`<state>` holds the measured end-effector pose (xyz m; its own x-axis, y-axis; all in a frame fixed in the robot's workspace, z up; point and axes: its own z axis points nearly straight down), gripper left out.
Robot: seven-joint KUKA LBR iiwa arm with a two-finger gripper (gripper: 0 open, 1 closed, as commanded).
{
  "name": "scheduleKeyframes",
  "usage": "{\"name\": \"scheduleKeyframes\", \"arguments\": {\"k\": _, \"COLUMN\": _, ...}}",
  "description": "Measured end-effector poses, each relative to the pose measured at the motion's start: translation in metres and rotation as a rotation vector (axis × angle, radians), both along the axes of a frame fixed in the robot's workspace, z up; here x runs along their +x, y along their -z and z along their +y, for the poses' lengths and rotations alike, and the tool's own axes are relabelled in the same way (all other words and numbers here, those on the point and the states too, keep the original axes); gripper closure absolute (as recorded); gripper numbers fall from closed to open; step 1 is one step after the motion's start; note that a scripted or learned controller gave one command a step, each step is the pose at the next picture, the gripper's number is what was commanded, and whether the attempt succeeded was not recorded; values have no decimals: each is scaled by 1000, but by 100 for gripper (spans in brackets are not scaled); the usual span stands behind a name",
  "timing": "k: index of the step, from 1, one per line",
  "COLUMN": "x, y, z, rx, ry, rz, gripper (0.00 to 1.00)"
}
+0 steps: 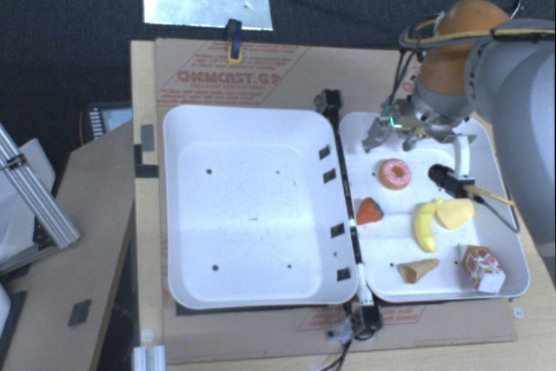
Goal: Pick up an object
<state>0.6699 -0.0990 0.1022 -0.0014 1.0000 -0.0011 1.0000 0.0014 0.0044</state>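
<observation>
- the arm (512, 91) reaches in from the right, and its wrist hangs over the far left corner of the right bin (387, 239). the jaws point down just beyond the pink doughnut (395, 174).
- from this slanted view i cannot tell whether the jaws are released or clenched. every object i see rests on the bin floor, so i count nothing as held.
- the doughnut lies flat, near the jaws and apart from its neighbours. i judge it the likeliest target, because the bare floor around it leaves room to come down.
- the strawberry (369, 210) sits close against the wall between the two bins. i think that makes it awkward, with little room on one side.
- the banana (424, 228) and a yellow wedge (454, 214) touch each other mid-bin, so closing on one may shove the other.
- a cone (418, 270) and a red and white box (482, 268) lie along the near edge, well apart from the jaws.
- the left bin (252, 213) stands beside the right one on the worktop (143, 100).
- my read is that the pick is not yet made. the next move calls for centring over the doughnut before descending.
</observation>
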Motion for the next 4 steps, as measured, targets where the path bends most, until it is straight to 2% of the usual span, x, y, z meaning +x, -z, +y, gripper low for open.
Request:
{"name": "scheduleKeyframes", "arguments": {"k": 1, "x": 1, "y": -12, "z": 0, "rx": 0, "ry": 0, "rz": -4, "gripper": 100}}
{"name": "scheduleKeyframes", "arguments": {"k": 2, "x": -32, "y": 18, "z": -96, "rx": -4, "ry": 7, "rz": 6, "gripper": 100}}
{"name": "scheduleKeyframes", "arguments": {"k": 3, "x": -15, "y": -32, "z": -61, "rx": 0, "ry": -5, "rz": -2, "gripper": 100}}
{"name": "scheduleKeyframes", "arguments": {"k": 4, "x": 2, "y": -91, "z": 1, "rx": 1, "ry": -9, "rz": -5, "gripper": 100}}
